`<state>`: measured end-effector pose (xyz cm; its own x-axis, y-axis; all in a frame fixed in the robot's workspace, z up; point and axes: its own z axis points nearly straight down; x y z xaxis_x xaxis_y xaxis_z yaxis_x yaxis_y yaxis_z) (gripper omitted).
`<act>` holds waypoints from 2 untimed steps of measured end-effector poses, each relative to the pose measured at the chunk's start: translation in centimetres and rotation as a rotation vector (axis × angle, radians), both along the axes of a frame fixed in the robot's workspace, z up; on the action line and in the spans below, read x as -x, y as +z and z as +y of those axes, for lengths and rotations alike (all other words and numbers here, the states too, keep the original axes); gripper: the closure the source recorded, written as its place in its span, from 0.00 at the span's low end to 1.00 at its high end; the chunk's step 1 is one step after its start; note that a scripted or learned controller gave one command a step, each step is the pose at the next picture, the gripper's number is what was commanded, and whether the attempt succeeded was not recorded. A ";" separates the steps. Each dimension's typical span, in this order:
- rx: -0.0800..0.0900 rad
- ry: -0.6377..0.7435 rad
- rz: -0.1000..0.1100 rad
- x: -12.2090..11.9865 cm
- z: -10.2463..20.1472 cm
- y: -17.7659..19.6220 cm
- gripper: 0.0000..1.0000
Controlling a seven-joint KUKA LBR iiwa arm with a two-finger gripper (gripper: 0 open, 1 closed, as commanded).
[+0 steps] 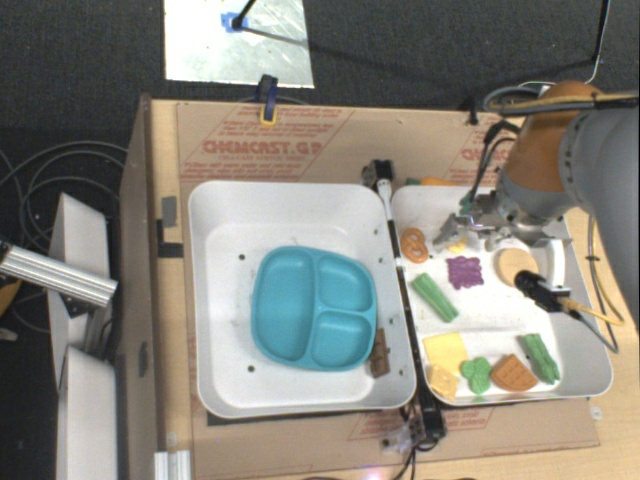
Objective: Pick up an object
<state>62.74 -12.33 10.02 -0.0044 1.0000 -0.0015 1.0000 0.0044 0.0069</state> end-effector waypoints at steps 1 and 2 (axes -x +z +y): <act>-0.001 -0.005 0.009 3.4 -0.8 -1.7 0.00; -0.001 -0.003 0.005 3.2 -0.7 -1.6 0.00</act>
<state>59.53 -13.01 8.44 -0.0012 1.0000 -0.0001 1.0000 0.0012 0.0014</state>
